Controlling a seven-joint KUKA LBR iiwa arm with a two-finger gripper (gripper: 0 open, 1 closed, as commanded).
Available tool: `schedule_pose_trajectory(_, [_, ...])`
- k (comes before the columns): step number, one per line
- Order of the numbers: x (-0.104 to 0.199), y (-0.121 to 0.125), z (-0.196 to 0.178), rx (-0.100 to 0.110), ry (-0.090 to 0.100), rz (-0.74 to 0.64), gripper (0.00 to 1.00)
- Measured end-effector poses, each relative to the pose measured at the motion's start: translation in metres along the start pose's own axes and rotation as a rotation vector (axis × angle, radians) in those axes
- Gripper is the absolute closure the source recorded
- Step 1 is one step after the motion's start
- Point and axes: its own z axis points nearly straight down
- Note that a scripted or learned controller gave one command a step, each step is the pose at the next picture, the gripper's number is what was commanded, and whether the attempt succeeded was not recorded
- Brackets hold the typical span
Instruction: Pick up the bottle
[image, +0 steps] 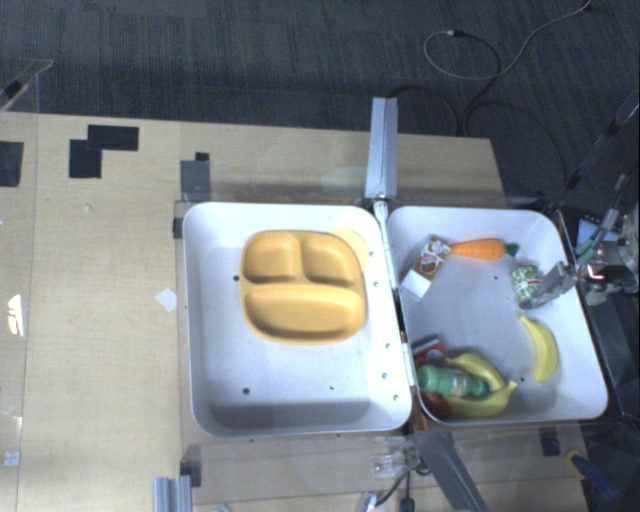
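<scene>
Green bottle (447, 381) lies on side in right bin (480, 310), near front-left corner, touching banana (480, 385) curving around it. Second banana (541, 348) near right wall. Carrot (476, 249) and small carton (427, 264) at back. Left bin (215, 330) holds yellow sectioned tray (302, 285). Pincer (555, 285) at right bin's right edge, beside green-white packet (524, 281); pincer state: cannot tell.

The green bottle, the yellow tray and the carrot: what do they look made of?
The green bottle looks like see-through plastic: light glints on it. The yellow tray looks like moulded matte plastic, with rounded compartments and soft sheen. The carrot seems a toy, probably smooth plastic, its orange too even for a real one, though the picture is too coarse to be certain.
</scene>
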Motion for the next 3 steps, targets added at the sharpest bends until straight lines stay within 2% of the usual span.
schedule_pose_trajectory(1, [0.047,0.009,0.158,-0.01,-0.003,-0.201,0.0])
schedule_pose_trajectory(2, [0.003,0.024,0.158,-0.008,0.004,0.003,0.0])
schedule_pose_trajectory(3, [0.035,-0.009,0.158,-0.013,-0.003,0.132,0.0])
